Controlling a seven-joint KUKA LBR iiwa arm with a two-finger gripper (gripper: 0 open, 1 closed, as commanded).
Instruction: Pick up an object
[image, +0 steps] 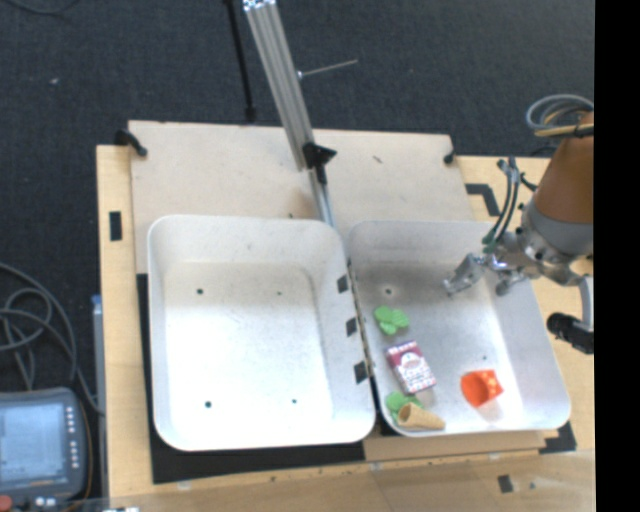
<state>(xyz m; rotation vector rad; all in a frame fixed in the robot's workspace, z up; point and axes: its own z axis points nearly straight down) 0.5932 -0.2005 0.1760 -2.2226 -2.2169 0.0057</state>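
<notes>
My gripper (481, 281) hangs over the back right part of the right bin (440, 235), open, with nothing between its two spread fingers. Lower in that bin lie a small green piece (391, 320), a red and white carton (411, 367), an orange cup (481, 387) and a tan cone with a green end (413, 414). The green piece is nearest, down and to the left of the gripper. The orange cup sits almost straight below it in the view.
The left bin (160, 300) stands beside the right one. A slanted metal pole (285, 85) rises from between the bins at the back. The arm's orange band (570, 180) is at the right edge. A pendant (40, 445) lies at the lower left.
</notes>
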